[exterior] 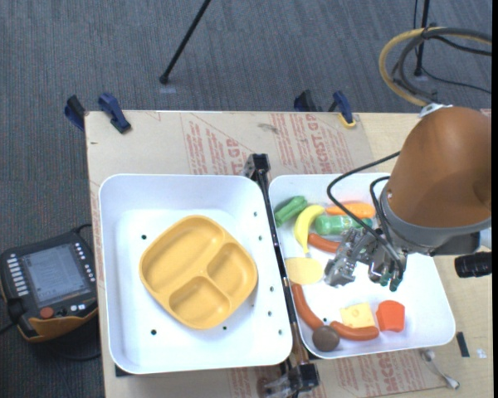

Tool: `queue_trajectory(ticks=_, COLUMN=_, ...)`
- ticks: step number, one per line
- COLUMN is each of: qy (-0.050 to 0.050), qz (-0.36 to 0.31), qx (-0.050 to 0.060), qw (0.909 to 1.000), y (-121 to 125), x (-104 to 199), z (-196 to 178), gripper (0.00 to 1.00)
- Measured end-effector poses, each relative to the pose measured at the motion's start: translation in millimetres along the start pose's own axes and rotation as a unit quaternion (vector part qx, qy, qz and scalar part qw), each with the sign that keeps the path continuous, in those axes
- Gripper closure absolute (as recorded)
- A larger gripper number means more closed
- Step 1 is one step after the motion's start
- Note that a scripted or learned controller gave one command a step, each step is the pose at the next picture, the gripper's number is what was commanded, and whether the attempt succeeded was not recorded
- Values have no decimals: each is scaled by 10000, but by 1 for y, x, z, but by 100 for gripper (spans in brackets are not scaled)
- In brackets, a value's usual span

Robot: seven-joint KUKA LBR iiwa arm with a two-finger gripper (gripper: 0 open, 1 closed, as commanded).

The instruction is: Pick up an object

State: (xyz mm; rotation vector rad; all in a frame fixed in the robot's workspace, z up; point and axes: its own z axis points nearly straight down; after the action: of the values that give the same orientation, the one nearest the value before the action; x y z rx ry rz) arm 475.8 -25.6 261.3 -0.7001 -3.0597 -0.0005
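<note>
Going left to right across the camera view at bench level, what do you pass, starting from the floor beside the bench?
Handheld control pendant → left white bin → yellow divided plate → yellow banana → gripper → orange block.

Grey arm point(436, 185) reaches in, wrist angled downward.

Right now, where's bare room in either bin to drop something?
Left bin: bare floor rings the yellow divided plate, widest along the top edge. Right bin is crowded: toy food under the gripper; a bare strip runs along its right side.
</note>
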Motion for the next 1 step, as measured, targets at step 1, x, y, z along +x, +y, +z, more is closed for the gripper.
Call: queue_trajectory(ticks=1, qy=-17, qz=-1037, qx=-4, qw=9946, y=-48, x=-24, z=-86, gripper=100)
